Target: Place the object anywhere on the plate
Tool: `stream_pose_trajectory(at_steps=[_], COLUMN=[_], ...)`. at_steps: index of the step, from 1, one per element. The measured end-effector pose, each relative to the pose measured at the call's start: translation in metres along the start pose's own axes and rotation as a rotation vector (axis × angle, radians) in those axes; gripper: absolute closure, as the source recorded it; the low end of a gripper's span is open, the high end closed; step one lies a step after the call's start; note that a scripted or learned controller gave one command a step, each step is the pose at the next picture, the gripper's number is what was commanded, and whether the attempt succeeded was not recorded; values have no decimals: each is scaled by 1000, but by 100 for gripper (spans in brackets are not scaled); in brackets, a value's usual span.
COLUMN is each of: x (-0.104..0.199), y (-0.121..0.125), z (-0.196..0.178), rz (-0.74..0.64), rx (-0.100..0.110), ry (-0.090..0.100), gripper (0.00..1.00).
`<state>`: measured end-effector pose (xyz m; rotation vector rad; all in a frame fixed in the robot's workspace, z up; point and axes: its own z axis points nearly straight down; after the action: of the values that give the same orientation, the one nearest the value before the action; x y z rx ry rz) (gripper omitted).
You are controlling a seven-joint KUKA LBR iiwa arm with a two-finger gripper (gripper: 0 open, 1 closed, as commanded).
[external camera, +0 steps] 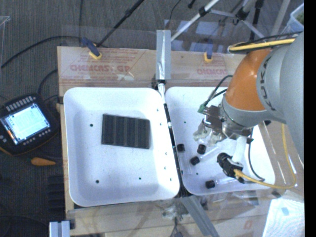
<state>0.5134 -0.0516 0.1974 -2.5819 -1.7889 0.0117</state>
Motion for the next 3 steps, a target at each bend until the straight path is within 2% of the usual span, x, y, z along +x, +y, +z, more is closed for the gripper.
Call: stream_pose_trajectory(at_steps=[1, 2, 3], x=[66, 129, 195], y=[-45, -80, -98], z=[16, -69, -120], rz=[-63, 38, -150], rx=[2, -1, -3], ry=[2, 0, -1], gripper=[100, 100, 100])
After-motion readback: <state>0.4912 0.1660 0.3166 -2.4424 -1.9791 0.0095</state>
